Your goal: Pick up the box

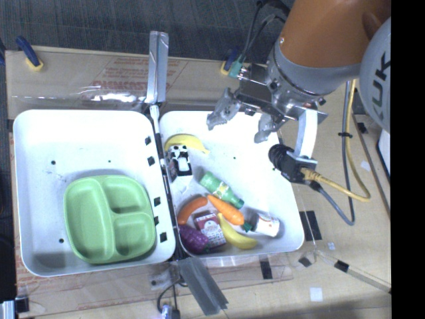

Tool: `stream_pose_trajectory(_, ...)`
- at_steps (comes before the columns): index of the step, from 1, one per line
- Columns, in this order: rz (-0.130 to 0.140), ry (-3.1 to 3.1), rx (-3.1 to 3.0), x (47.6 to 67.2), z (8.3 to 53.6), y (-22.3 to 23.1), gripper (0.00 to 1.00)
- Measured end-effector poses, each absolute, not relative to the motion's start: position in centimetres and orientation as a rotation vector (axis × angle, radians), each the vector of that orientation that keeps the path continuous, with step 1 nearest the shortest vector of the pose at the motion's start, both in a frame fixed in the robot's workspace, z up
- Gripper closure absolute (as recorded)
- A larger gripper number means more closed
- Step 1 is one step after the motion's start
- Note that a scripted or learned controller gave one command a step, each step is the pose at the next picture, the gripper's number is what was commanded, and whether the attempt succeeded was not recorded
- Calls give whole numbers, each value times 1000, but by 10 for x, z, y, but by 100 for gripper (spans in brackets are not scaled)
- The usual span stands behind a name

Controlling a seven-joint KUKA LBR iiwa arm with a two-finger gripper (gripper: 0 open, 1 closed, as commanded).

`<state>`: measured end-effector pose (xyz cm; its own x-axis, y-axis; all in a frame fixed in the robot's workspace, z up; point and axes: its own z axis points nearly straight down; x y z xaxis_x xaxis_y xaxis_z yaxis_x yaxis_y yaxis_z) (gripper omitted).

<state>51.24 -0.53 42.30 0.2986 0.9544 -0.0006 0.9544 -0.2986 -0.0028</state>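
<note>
Claw [240, 122] spread, empty, above right bin [282, 178]; box [210, 227] well below it, among toy food

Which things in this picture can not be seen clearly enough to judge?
- Box, camera view: partly hidden under the carrot and banana; label print too small to read.
- Purple item: partly covered by the box and cut by the right bin's wall.
- Gripper: above the bin, fingers apart; its height over the toys is unclear.

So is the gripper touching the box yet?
Apart. The camera view shows the gripper open near the bin's far wall, with bare white floor between it and the box.
</note>
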Motion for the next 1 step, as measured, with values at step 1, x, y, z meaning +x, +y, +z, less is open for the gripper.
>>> stream_pose_trajectory(1, 8, -2026, -2396, 476, 192, -22, 0)
